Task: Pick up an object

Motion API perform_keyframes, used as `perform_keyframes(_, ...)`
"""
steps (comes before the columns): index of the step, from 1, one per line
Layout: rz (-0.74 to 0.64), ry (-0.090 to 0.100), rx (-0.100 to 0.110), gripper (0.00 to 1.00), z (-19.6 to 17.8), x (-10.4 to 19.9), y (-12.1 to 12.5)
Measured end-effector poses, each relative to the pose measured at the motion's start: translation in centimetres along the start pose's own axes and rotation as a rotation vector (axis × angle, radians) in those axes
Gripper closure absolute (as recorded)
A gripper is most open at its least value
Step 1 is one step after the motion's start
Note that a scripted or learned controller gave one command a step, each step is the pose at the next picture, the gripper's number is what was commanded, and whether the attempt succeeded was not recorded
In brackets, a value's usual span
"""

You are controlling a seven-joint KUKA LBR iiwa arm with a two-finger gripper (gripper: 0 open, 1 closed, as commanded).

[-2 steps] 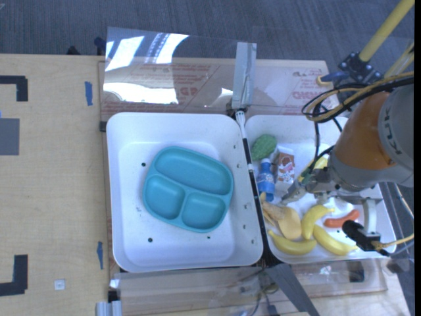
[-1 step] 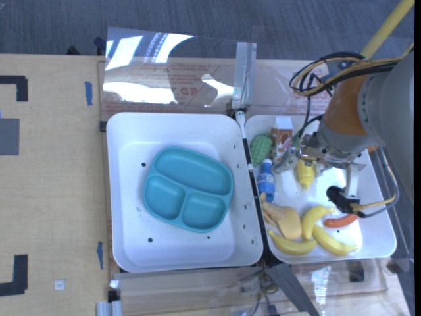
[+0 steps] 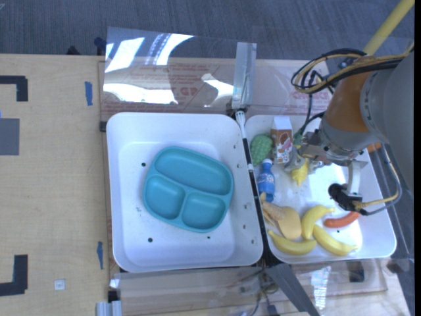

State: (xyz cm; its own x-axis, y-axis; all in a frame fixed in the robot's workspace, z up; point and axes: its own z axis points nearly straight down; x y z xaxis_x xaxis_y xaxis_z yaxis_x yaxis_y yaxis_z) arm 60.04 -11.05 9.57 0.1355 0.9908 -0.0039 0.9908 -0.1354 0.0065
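We see the pincer (image 3: 304,158) low in the right bin (image 3: 378,239), over a small yellow item (image 3: 299,174); its grip state we cannot tell.

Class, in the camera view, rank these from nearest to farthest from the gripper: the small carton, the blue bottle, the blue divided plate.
Measured from the gripper:
1. Small carton, just to its left in the right bin.
2. Blue bottle, farther left and lower, by the bin's left wall.
3. Blue divided plate, in the left bin.
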Motion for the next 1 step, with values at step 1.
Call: perform_keyframes(1, -0.061, 0.006, -0.002, 1.0, -12.28, 6.81, 1.96)
